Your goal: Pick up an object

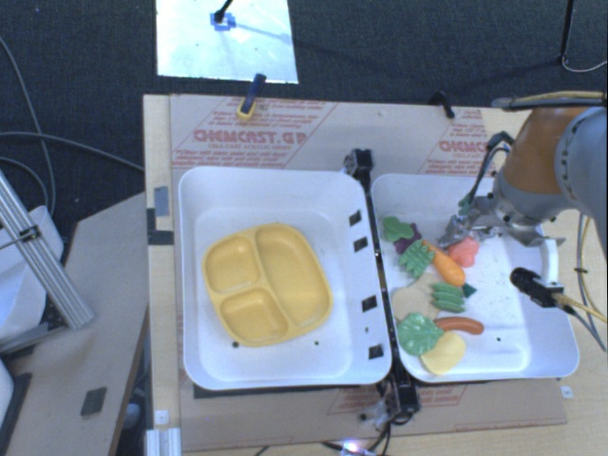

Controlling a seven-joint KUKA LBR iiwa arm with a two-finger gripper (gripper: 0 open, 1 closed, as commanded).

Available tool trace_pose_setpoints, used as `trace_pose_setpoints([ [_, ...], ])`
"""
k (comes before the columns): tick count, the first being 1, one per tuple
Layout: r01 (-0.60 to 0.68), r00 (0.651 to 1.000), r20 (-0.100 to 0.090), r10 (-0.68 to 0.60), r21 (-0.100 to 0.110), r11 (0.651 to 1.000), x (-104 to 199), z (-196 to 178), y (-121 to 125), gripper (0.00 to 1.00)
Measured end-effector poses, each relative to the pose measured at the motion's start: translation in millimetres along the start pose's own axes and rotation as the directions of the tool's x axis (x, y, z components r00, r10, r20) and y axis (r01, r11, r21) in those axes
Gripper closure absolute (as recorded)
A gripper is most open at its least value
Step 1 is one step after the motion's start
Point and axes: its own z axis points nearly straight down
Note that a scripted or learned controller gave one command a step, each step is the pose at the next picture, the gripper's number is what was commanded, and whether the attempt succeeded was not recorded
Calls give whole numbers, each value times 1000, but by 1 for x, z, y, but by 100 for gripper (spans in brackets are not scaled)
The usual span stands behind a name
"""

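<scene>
The right bin (546, 350) holds several toy foods. A pink piece (465, 253) lies near the bin's middle, with an orange carrot (448, 268) touching its left side. My gripper (463, 228) hangs at the end of the grey arm, just above the pink piece and close to it. I cannot make out whether anything is in its grasp. Further left lie a green leafy piece (399, 228) and a purple piece (413, 247). Towards the front are a green pod (448, 297), a red sausage (460, 326), a green leaf (416, 333) and a yellow lemon (445, 353).
The left bin (199, 207) holds a yellow divided tray (268, 281). A black divider with clips (372, 274) runs between the bins. A black part of the arm (532, 286) juts over the right bin's right side. Bare floor shows at the right bin's far corner (418, 198).
</scene>
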Motion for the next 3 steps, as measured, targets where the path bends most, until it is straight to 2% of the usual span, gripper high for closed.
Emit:
trace_pose_setpoints([
  [1, -2, 1000, 1, 2, -3, 1000, -7, -1, -66, 100],
  [2, 1, 1000, 3, -1, -6, 1000, -7, -12, -63, 100],
  [3, 8, 1000, -3, -8, -1, 1000, 53, -86, -110, 100],
])
